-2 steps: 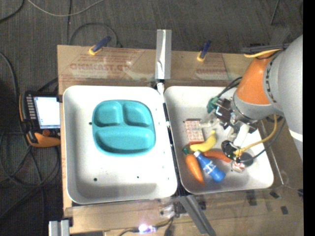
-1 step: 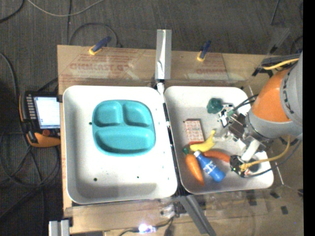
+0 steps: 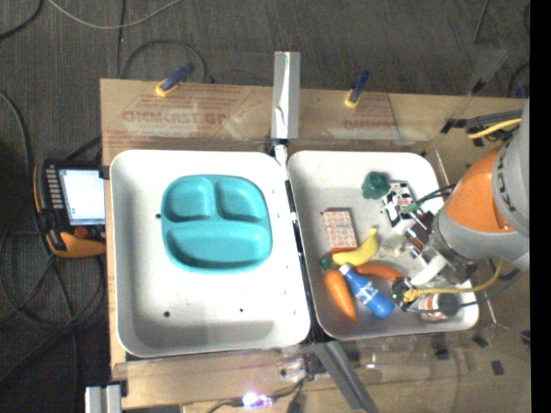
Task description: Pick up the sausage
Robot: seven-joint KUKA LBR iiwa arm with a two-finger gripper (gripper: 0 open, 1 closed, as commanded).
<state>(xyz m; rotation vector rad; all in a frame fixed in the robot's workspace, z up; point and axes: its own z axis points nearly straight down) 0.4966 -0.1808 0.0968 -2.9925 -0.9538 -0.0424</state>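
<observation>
Where the arm (image 3: 491, 213) comes in from the right edge of the frame, its gripper (image 3: 405, 218) hangs low over the right bin (image 3: 344, 163), in the lower right part of the picture. Whether the gripper is open or closed cannot be told.

The sausage (image 3: 380, 272), reddish-orange, lies in the lower middle of that bin, just below the gripper and partly under it. A banana (image 3: 360, 249) rests just above the sausage, touching it, and a blue bottle (image 3: 365, 292) lies just beneath. A carrot (image 3: 338, 292) sits left of the bottle. A pink card (image 3: 338, 226) lies above the banana, and a teal lump (image 3: 375, 183) sits in the upper part.

In the left bin (image 3: 138, 317), a teal tray (image 3: 217, 223) rests left of centre.
</observation>
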